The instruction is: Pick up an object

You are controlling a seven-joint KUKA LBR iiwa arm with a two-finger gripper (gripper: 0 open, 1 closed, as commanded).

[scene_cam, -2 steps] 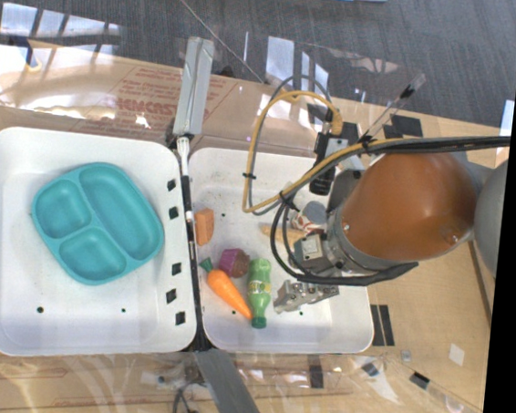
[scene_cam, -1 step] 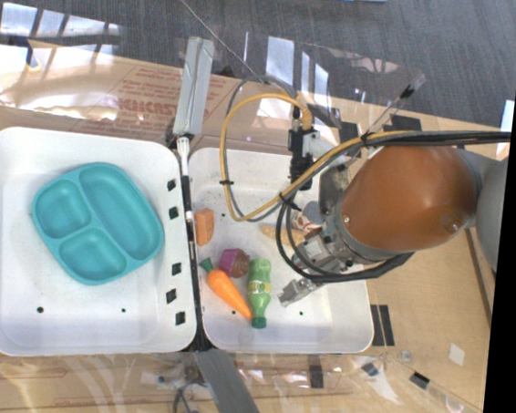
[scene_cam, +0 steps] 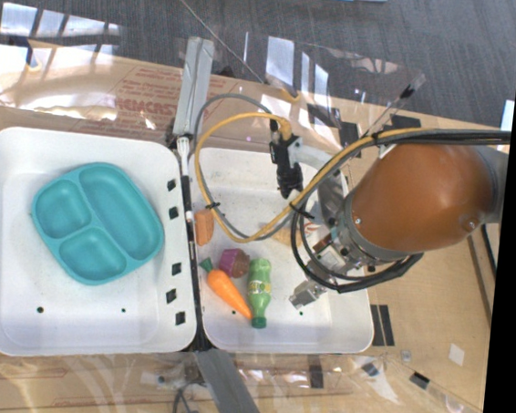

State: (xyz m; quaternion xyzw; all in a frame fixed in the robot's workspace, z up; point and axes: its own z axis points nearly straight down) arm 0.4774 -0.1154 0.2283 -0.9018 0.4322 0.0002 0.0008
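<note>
- Camera view, left side: the left bin [scene_cam: 8,312] bears a teal divided plate [scene_cam: 98,221] with three compartments, lying flat near the middle of the bin.
- Camera view, right side: the right bin [scene_cam: 345,334] holds a small cluster of toy foods near its front-left part. An orange carrot [scene_cam: 229,293] lies slanted, its tip toward a green bottle [scene_cam: 259,291] that lies on its side just beside it. A dark purple round piece [scene_cam: 234,263] sits touching or nearly touching the carrot's top end. A small orange-brown piece [scene_cam: 203,228] rests against the divider between the bins.
- Arm: it reaches in from the right, its orange band over the right bin, with yellow and black cables looping around the wrist. The gripper [scene_cam: 306,295] hangs low just right of the bottle; whether the claw is open or closed, I cannot tell, and nothing is seen between its tips.
- Handling, as a judgement: these look like light, stiff plastic toys with smooth skins, so likely slippery and apt to roll or skid when nudged.
- Where to grip: the bottle is nearest; taking it across its narrow body, at mid-length, seems safest. The carrot's thick end would suit better than its taper.
</note>
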